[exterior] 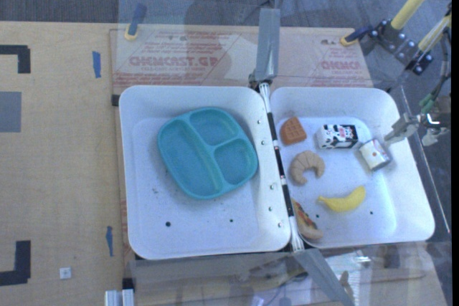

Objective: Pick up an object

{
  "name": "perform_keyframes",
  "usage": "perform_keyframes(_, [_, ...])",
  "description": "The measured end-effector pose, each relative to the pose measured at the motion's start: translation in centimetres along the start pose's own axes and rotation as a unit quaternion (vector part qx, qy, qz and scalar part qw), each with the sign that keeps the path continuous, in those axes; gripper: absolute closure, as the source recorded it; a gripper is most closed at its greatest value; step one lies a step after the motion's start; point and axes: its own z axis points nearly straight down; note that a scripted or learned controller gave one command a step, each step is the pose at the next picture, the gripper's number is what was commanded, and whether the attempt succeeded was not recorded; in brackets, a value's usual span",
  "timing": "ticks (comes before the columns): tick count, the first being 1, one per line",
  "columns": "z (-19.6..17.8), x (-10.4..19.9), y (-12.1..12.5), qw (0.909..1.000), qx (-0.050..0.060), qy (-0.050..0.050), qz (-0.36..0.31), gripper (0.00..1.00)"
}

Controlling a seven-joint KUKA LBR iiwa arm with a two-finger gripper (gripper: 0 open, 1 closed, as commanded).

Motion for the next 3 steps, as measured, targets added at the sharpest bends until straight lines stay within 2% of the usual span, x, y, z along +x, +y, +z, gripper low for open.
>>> perform_keyframes(1, [15.9,-0.8,2.8,0.9997,-0.002,0.003,-0.023,0.0])
perform_keyframes(2, [15.1,-1.3,2.5,0.9998,-0.001,0.0,-0.02,1.0])
perform_keyframes(3, [0.5,9.7,2.1,0.9999,0.0,0.0,-0.017,1.0])
